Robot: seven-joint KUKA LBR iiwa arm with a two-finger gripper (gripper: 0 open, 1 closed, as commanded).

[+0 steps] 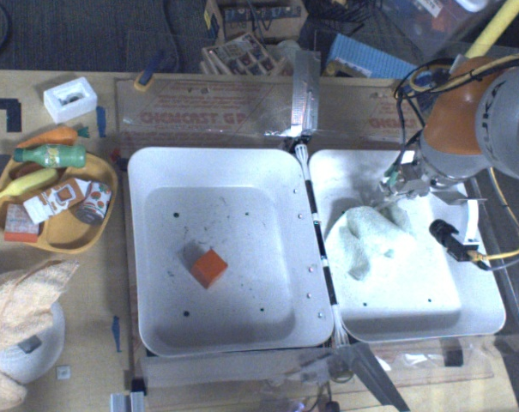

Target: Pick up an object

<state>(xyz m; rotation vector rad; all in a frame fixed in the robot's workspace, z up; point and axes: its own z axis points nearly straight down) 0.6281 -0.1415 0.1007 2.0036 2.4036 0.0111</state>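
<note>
An orange cube lies in the left white bin, a little left of its middle. A pale, crumpled cloth rests in the right bin, toward its left side. My gripper hangs low over the far part of the right bin, just above the cloth's upper right end. The grey arm with its orange band reaches in from the right behind it. Whether anything sits in the gripper is hidden from this angle.
A yellow bowl of toy food stands left of the bins, with a white box behind it and a beige cloth in front. Cables and a black plug hang over the right bin's right side.
</note>
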